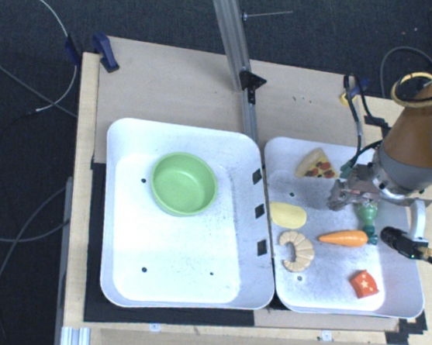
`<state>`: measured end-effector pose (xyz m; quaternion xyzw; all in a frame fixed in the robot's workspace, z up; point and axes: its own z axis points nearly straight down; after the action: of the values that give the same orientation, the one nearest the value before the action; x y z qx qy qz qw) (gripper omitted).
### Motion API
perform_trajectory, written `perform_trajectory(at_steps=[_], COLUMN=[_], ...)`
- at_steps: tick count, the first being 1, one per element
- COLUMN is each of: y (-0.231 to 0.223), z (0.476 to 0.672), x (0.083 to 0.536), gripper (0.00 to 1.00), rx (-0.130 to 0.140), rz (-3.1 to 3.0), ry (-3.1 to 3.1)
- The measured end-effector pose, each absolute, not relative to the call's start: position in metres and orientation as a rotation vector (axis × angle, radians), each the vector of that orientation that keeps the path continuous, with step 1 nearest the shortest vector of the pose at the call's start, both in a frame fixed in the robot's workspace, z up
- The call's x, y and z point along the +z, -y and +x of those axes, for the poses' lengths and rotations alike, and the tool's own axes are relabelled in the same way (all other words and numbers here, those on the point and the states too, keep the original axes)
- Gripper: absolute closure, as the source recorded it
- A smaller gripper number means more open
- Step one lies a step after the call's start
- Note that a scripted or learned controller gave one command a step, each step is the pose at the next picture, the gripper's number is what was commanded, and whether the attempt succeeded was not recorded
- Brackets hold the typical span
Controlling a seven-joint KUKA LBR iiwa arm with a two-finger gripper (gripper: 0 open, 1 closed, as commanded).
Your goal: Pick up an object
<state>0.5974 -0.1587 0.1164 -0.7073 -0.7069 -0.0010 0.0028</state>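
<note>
A: Toys lie in the right bin (387, 306): a pizza slice (315, 164), a yellow lump (287, 214), a shrimp (297, 250), a carrot (344, 238), a red piece (364, 284) and a green thing (368, 218).

B: Where is the pincer (351, 197)?

A: Low over the far part of that bin, between the pizza slice and the green thing. I cannot tell how wide it is, and I see nothing in it.

B: So nothing is picked yet?

A: I think not. It needs to settle on one toy, close and lift. The green bowl (184, 183) sits in the left bin (116, 218).
</note>
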Motion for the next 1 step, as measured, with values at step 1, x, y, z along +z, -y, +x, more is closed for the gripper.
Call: perform_trajectory(at_steps=[1], y=[0.1604], z=[0.6080], x=[0.1672], gripper=[1.00], rx=[-0.009], rz=[-2.224], ry=[2.228])
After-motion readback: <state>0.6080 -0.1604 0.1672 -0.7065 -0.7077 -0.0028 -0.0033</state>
